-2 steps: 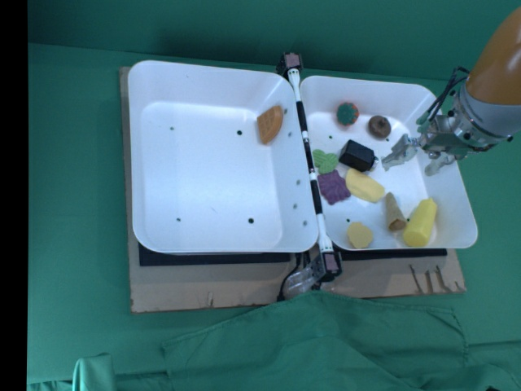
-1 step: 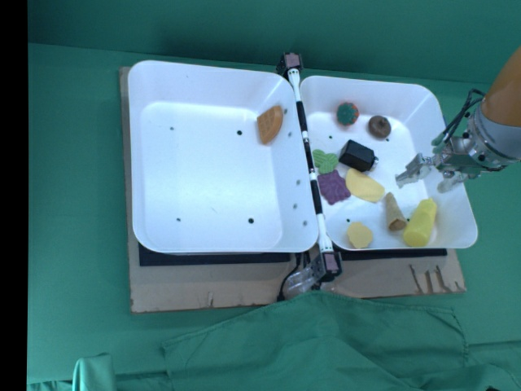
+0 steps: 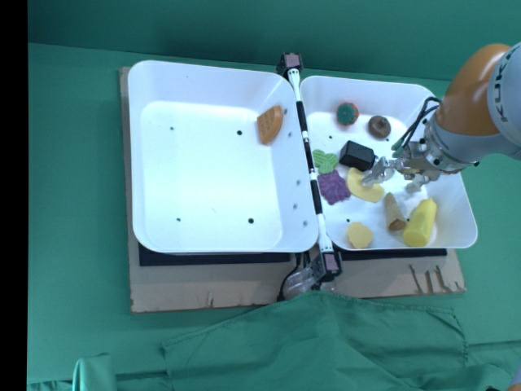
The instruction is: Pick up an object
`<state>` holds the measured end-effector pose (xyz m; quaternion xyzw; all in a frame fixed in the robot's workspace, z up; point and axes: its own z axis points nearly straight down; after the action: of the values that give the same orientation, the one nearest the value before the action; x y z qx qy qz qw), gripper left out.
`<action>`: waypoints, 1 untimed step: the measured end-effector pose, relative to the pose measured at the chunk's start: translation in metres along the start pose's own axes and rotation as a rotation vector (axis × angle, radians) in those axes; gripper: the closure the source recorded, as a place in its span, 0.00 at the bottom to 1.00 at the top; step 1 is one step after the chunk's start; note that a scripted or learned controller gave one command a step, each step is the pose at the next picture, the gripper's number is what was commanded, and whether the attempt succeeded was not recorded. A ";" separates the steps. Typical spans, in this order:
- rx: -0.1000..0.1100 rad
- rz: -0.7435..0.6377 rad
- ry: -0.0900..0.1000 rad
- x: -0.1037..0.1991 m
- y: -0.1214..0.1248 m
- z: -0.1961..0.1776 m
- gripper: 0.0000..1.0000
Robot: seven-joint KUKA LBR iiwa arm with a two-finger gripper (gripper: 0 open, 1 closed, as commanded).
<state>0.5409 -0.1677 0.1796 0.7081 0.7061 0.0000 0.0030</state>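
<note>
You are at the approach step: the arm reaches into the right bin point(image 3: 456, 218) and the hand point(image 3: 379, 172) hangs low over the cluster of small items there, with nothing lifted yet as far as the view shows. The hand sits just above the yellow crescent-shaped piece point(image 3: 364, 187), right beside the black block point(image 3: 356, 154), so either could be the target (my guess is the yellow piece, since the tips point at it).

How wide the hand stands I cannot tell; the metal parts blur together at this slant, and I see nothing clearly caught in it. Whether it touches the yellow piece or only hovers over it is also unclear.

For the next move, you need a straight descent onto one item and a clean closure around it, then a lift clear of the bin wall. The crowding is the risk: the purple piece point(image 3: 333, 186) and the green piece point(image 3: 325, 161) lie just to the left of the yellow one, and the tan cone point(image 3: 395, 212) and yellow bottle-like item point(image 3: 420, 223) lie near on the other side, so a closure off centre may nudge neighbours rather than grip.

The orange piece point(image 3: 270, 125) rests alone in the left bin point(image 3: 155, 80), well apart from the hand.
</note>
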 end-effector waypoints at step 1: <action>-0.009 -0.002 -0.002 -0.006 0.054 -0.080 0.00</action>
<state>0.5941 -0.1730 0.2596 0.7074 0.7067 0.0026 0.0067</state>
